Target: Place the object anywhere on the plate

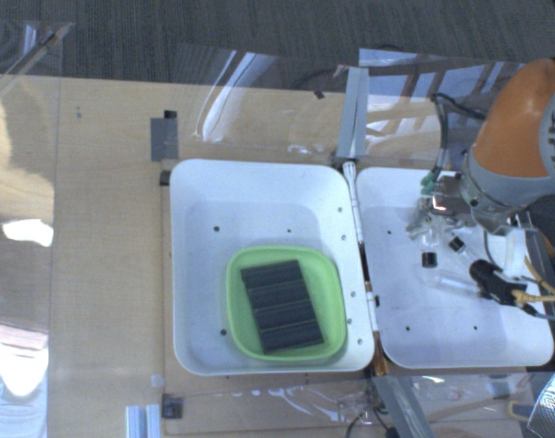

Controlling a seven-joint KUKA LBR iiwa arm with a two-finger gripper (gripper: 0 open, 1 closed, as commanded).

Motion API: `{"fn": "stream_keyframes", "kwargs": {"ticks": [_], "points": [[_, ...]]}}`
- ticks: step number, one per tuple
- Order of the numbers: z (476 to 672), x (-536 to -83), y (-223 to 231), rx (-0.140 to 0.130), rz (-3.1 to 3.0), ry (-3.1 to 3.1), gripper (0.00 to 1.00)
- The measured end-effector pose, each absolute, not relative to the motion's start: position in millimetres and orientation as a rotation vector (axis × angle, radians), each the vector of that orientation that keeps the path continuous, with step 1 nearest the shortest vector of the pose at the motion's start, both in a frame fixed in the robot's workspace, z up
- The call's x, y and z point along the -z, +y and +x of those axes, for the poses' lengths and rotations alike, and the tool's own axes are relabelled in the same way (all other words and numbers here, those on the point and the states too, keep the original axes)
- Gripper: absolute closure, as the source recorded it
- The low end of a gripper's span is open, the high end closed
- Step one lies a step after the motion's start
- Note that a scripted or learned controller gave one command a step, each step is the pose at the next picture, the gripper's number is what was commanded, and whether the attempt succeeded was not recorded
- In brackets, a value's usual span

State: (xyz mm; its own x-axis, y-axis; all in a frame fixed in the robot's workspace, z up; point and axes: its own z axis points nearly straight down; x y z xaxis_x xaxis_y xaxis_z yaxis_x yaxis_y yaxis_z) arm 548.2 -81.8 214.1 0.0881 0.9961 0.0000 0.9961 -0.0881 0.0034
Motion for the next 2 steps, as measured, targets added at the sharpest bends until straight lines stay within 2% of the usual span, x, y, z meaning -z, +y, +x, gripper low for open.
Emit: {"fn": "stream_keyframes", "kwargs": {"ticks": [1,2], "points": [[490.8,-182.4,-7.4,0.002,2.097,2.342,1.00],[513.1,-183.3,60.8,-0.002,2.003,2.420,1.00]]}}
